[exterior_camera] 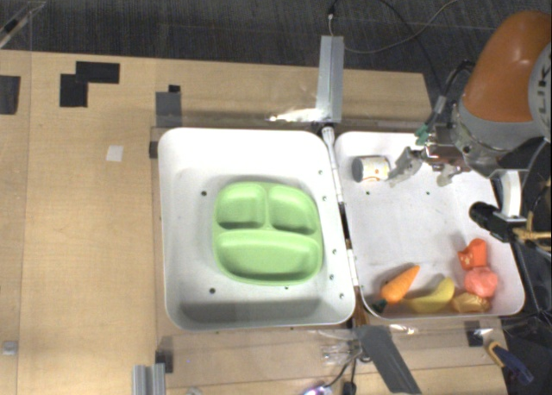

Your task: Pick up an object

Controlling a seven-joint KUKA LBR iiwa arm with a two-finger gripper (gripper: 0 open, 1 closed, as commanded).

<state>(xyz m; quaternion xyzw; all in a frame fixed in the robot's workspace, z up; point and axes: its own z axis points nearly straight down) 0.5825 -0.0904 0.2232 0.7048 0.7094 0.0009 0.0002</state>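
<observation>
The hand (424,169) hangs over the right bin (405,238), fingers spread wide, holding nothing. A small can (371,168) lies just left of it, near the bin's back wall.

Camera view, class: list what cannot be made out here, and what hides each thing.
- Gripper: too small and blurred to tell its state.
- White cup: label too small to read.
- Toy food by the carrot: pieces overlap, outlines unclear.
- Arm: cut off by right edge.
</observation>
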